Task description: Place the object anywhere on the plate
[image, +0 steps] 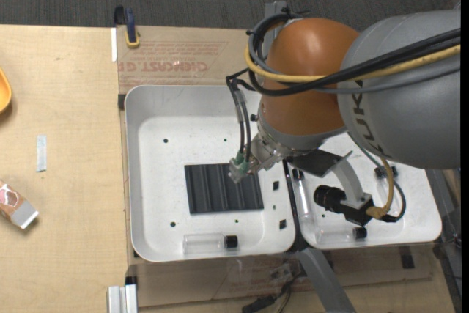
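A dark ridged plate (220,188) lies flat in the middle of the left white bin (146,157). My gripper (239,171) hangs over the plate's upper right edge, low and close to it. A small greenish bit shows at its tip, too small to identify. A small black block (231,240) sits beside a clear piece (199,241) by the bin's front wall, apart from the gripper. The big orange wrist hides the bin's right side.
The right bin (410,227) lies under the arm. A cardboard sheet (176,59) and a blue clamp (129,24) sit behind the left bin. On the wooden bench at left are a white strip (41,154) and a small packet (17,207).
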You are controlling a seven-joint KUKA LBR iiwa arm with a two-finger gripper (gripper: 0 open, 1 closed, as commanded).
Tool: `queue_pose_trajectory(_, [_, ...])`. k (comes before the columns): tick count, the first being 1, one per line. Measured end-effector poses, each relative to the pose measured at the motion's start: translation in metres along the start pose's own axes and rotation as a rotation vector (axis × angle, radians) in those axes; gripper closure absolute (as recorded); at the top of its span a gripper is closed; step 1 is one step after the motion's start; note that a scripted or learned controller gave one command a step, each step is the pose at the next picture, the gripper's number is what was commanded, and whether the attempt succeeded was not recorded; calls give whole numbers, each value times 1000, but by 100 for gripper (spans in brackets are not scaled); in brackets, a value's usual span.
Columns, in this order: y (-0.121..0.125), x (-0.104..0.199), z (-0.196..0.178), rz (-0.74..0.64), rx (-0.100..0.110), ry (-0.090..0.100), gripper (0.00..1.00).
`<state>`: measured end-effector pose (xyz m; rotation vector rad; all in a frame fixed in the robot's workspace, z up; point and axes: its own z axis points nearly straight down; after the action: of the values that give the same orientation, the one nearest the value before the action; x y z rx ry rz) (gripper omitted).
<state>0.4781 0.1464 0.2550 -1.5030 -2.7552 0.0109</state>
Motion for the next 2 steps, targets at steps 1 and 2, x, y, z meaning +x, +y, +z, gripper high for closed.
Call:
queue_pose_trajectory(1, [-4, -5, 60, -36, -3, 1, 100])
queue_pose_trajectory(2, [-27, -43, 37, -44, -6, 0, 100])
